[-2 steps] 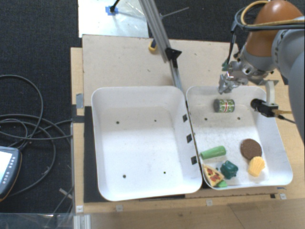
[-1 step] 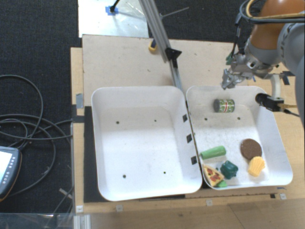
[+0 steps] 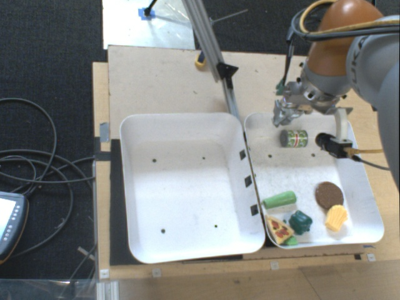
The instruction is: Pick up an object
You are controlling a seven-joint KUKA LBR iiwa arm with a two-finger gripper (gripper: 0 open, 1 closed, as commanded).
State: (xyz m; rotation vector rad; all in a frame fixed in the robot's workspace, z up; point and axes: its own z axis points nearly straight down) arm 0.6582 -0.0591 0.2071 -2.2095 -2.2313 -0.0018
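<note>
Looking down on a pale, speckled plywood bench (image 3: 162, 80) ringed by dark woven flooring (image 3: 50, 42), with black cables (image 3: 37, 161) looping at the left and a screened handset (image 3: 6, 220) lying at the near left edge. Noticing a slim brushed-metal pole (image 3: 206, 30) slanting in from the far side toward the seam between the bins.

Seeing a left bin (image 3: 134, 167) of smooth white plastic, shallow, with rounded corners and a few small dark holes in its floor. Seeing a right bin (image 3: 275, 167) of the same make just beside it, their walls touching.

Finding the gripper (image 3: 284, 114) hanging over the far left corner of the right bin, below a glossy orange band (image 3: 344, 24) and matte grey casing. Not being able to tell whether clenched or released; gripping nothing visibly.

Spotting a small can (image 3: 294, 138) lying on its side just near of the gripper, silver at the ends, wrapped in a green label with print too small to read. Not being able to tell whether touching the gripper or just apart.

Picking out, along the near side of the right bin, a smooth green cylinder (image 3: 279, 199), a flat triangular wedge (image 3: 280, 229) in red and yellow, a lumpy dark green piece (image 3: 300, 222), a flat brown disc (image 3: 329, 195) and a ridged yellow piece (image 3: 336, 218).
</note>
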